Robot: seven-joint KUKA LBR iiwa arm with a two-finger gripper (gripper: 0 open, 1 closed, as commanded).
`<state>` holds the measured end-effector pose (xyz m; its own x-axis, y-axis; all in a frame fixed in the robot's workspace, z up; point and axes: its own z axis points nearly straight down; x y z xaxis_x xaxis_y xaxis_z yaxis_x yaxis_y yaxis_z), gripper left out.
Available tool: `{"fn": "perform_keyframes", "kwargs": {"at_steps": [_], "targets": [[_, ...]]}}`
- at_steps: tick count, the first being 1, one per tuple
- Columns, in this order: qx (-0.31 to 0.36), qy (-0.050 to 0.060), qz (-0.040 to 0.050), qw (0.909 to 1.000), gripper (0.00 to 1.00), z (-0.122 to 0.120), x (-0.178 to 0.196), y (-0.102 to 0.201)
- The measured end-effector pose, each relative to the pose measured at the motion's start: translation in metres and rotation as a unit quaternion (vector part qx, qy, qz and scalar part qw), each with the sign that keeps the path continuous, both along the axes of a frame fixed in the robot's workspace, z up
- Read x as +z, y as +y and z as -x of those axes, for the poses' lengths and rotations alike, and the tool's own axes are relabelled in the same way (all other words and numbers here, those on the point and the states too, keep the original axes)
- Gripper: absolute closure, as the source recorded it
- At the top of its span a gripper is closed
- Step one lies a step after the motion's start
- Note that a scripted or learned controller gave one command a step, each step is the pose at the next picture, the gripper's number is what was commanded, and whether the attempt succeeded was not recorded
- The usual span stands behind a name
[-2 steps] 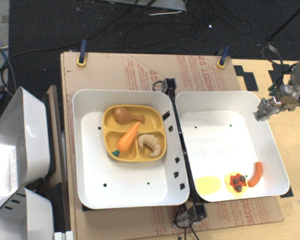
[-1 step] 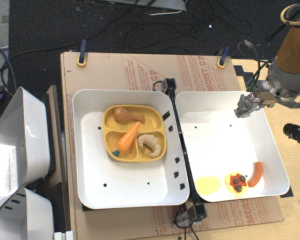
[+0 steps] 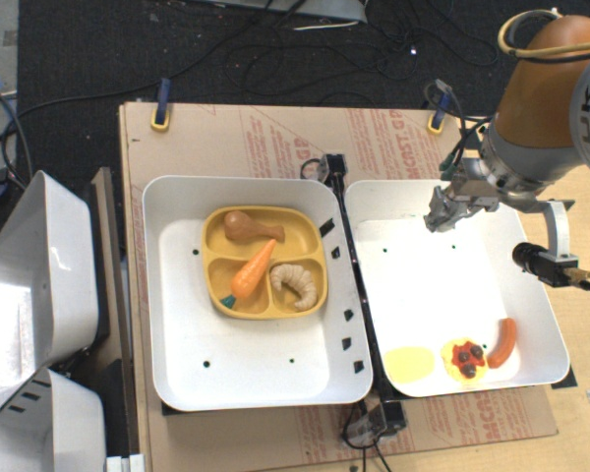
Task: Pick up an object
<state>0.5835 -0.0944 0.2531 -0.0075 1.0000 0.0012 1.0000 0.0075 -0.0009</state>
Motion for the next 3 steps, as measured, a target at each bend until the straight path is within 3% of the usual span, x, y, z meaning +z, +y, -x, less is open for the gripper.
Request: {"fn": "perform_keyframes", "kwargs": {"at_steps": [3], "targets": [[0.000,-0.001,0.0002,1.0000,1.00,-0.032,-0.008,0.149]]}}
